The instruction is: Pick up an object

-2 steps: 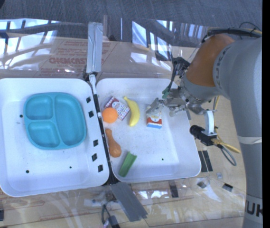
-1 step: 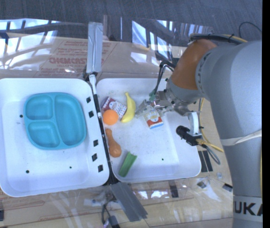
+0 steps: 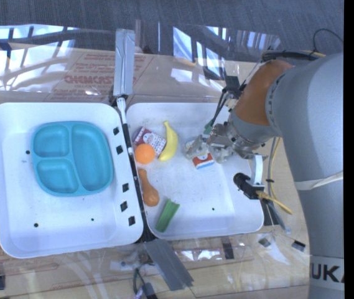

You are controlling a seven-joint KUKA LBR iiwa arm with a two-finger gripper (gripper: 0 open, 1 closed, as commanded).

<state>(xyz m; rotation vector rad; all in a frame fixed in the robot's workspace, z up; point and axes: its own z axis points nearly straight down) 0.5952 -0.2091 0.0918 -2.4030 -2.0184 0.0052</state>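
Reaching in from the right, the grey arm with its orange wrist band (image 3: pixel 260 95) bends down over the right-hand shallow white bin (image 3: pixel 226 220), which sits on the table (image 3: pixel 71 73) edge to edge with the left-hand white bin (image 3: pixel 15 229). The left bin carries just a turquoise three-compartment plastic plate (image 3: pixel 72 157), lying flat and well apart from the arm, so it seems no part of this attempt. The loose objects are gathered in the right bin, mostly toward its left wall: a yellow banana (image 3: pixel 170 142), a small red-and-white printed packet (image 3: pixel 150 141) touching an orange ball (image 3: pixel 144 154), an orange carrot-shaped toy (image 3: pixel 147 189) below them, and a green stick-shaped piece (image 3: pixel 167 213) near the front wall. Nearer the middle lies a small red-and-white carton (image 3: pixel 203 161), the likely target. The hand (image 3: pixel 211 145) hangs low right over that carton's upper edge, apparently lined up for a grasp. Whether its fingers are spread or closed, I cannot tell; nothing is visibly held between them.
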